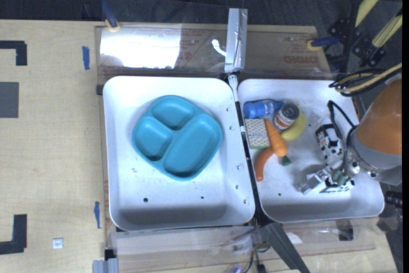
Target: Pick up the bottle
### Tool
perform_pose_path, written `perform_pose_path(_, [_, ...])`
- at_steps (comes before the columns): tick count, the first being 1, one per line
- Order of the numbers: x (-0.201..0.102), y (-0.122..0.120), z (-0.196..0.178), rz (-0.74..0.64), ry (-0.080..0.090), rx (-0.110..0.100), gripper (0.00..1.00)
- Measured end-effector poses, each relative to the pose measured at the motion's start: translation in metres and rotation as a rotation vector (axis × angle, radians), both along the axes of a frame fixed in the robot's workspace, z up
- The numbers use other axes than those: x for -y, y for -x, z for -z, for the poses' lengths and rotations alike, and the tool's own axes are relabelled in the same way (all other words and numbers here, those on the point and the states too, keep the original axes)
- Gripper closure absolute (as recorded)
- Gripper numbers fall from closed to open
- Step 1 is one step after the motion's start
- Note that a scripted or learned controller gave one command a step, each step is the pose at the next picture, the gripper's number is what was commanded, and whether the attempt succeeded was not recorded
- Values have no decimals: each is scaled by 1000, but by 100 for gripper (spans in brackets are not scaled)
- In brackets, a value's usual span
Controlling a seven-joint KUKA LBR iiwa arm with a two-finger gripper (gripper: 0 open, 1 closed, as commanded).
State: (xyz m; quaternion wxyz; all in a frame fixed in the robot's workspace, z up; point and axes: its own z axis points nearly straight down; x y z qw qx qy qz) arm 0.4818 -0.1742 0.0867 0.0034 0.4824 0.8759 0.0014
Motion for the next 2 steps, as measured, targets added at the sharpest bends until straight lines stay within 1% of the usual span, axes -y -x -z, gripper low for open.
perform_pose_path(1, [-5, 2, -12, -218, 1, -4, 0])
perform_pose_path(2, [-5, 2, -12, -218, 1, -4, 0])
